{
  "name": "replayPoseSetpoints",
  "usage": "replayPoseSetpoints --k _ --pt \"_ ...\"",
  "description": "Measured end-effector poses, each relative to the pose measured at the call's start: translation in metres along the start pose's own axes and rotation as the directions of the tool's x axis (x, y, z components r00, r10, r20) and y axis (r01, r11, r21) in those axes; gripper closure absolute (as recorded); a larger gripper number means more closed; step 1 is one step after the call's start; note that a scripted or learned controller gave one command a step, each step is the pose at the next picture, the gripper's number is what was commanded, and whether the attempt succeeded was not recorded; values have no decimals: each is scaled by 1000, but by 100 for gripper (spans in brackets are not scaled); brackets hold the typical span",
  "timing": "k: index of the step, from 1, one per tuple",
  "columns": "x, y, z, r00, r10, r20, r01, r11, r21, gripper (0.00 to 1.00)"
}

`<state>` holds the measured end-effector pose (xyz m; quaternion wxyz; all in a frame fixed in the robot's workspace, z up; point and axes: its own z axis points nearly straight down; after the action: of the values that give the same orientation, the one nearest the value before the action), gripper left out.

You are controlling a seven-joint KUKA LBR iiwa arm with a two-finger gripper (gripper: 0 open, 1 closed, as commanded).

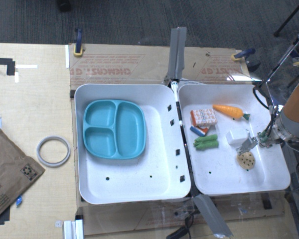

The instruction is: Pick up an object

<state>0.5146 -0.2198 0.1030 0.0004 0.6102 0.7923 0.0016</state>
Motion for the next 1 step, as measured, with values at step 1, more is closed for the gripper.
replayPoseSetpoints --k 1 --pt "37 -20 13 992 123 0 -123 992 6 0"
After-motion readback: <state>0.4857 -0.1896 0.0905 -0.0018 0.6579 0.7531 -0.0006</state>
